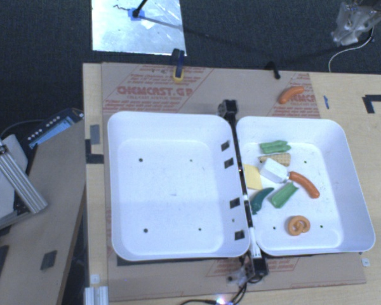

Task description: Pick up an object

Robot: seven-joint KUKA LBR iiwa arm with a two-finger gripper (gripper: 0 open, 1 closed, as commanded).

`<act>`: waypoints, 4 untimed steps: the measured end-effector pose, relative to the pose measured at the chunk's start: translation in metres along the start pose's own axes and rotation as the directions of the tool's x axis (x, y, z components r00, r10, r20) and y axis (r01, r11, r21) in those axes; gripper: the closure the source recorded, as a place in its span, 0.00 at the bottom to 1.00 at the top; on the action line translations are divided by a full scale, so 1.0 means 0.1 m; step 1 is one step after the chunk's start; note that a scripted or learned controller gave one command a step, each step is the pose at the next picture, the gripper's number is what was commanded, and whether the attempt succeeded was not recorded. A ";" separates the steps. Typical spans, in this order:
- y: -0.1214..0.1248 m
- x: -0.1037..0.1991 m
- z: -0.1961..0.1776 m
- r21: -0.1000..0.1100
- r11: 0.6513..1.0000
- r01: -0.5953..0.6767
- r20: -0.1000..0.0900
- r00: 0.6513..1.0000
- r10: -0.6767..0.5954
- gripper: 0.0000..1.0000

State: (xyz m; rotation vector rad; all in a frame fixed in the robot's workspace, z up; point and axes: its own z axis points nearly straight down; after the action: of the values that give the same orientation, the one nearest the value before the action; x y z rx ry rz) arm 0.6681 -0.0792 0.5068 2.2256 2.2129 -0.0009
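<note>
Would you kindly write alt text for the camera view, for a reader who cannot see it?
Two shallow white bins sit side by side on a bench; the right bin holds small toy foods, including an orange sausage, a pretzel and green pieces. Another sausage lies on the cardboard behind it.

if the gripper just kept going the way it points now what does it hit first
Hard to say: the gripper sits high at the far right corner, off the bench. It seems to point down-left, so probably dark floor first, not the right bin.
</note>
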 end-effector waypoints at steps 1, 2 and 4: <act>0.00 -0.64 0.22 0.001 1.000 0.002 0.000 1.000 -0.002 1.00; 0.00 -1.27 0.40 0.000 1.000 0.002 0.000 1.000 -0.002 1.00; 0.01 -1.27 -0.28 -0.002 1.000 0.008 -0.001 1.000 -0.008 1.00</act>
State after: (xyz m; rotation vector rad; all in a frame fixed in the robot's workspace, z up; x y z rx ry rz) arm 0.6685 -0.2058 0.5356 2.2157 2.2218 0.0022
